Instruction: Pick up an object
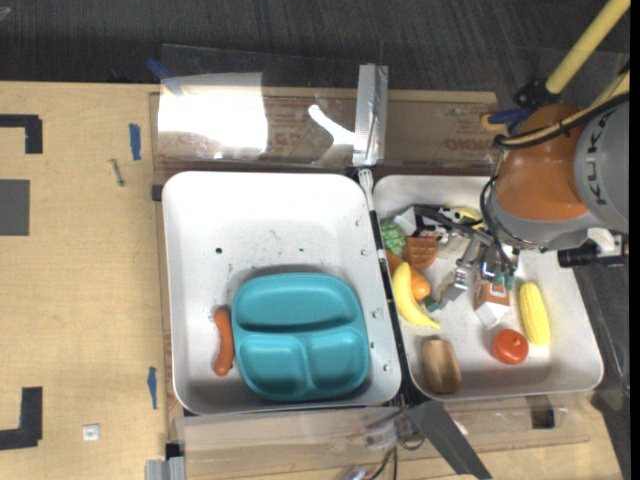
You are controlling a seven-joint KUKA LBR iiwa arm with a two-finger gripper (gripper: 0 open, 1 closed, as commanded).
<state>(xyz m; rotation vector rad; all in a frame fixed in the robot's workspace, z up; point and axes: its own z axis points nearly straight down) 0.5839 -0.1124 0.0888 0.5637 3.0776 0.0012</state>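
My gripper point(462, 280) hangs low in the right bin point(585, 368), over the middle of a pile of toy food. Just to its left lie a yellow banana point(405, 300) and a small orange fruit point(421, 288). A small white and orange piece point(494, 298) lies right beside it on the right. Further right are a yellow corn cob point(534, 311) and a red tomato point(510, 345). A brown bread-like piece point(440, 363) sits near the front wall. I see nothing clearly held.
The left bin point(260, 218) holds a teal divided plate point(300, 336) and an orange-red sausage point(223, 341) at its left side. A green toy point(393, 238) and a brown-orange piece point(421, 251) lie at the back left of the right bin. The arm's orange band point(535, 183) looms over the back right.
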